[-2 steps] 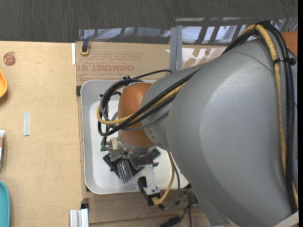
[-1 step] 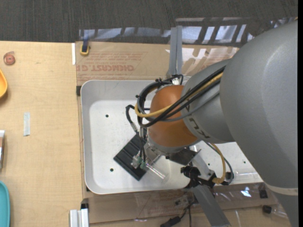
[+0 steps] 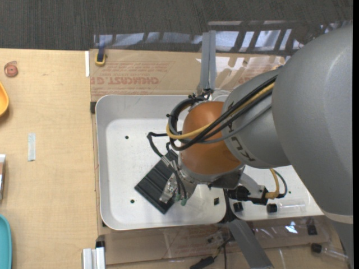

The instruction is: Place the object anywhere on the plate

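My arm reaches in from the right, and its orange band (image 3: 207, 136) hangs over the middle of the left white bin (image 3: 115, 167). The gripper (image 3: 169, 191) points down and left, close to the bin floor near the front wall. A black ribbed rectangular piece (image 3: 151, 186) sits right at the gripper's tip, tilted on the white floor. I cannot tell whether this piece is a loose object or part of the gripper. The wrist and cables hide whatever lies directly beneath them.
The arm's grey bulk (image 3: 314, 116) covers most of the right bin (image 3: 291, 206). Brown cardboard (image 3: 146, 77) lies behind the bins. On the wooden bench to the left, an orange item (image 3: 3, 102) and a teal item (image 3: 4, 242) sit at the frame's edge.
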You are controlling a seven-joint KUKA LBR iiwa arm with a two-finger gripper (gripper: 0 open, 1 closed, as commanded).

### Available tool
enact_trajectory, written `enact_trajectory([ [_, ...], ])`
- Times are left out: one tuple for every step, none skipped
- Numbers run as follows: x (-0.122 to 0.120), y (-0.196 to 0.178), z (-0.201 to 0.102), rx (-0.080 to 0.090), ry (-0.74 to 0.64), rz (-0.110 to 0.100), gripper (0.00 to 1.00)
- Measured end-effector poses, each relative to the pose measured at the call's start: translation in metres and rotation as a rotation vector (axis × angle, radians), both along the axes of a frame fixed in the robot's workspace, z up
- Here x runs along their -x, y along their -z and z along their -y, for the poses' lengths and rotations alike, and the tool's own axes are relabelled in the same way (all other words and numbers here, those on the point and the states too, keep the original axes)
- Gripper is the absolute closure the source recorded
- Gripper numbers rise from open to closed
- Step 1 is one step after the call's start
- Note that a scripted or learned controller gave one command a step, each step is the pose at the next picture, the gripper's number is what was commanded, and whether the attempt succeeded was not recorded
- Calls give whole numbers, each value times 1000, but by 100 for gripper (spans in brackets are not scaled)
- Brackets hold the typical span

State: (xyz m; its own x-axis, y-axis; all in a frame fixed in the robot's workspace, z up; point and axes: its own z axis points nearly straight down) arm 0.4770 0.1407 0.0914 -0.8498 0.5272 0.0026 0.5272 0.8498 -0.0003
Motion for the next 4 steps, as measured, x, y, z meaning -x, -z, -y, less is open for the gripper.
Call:
enact_trajectory([
  [0, 0, 24, -2, -301, 0, 100],
  [-1, -25, 7, -1, -947, 4, 100],
  [-26, -12, -4, -3, -1343, 4, 100],
  [-26, -12, -4, -3, -1343, 4, 0],
])
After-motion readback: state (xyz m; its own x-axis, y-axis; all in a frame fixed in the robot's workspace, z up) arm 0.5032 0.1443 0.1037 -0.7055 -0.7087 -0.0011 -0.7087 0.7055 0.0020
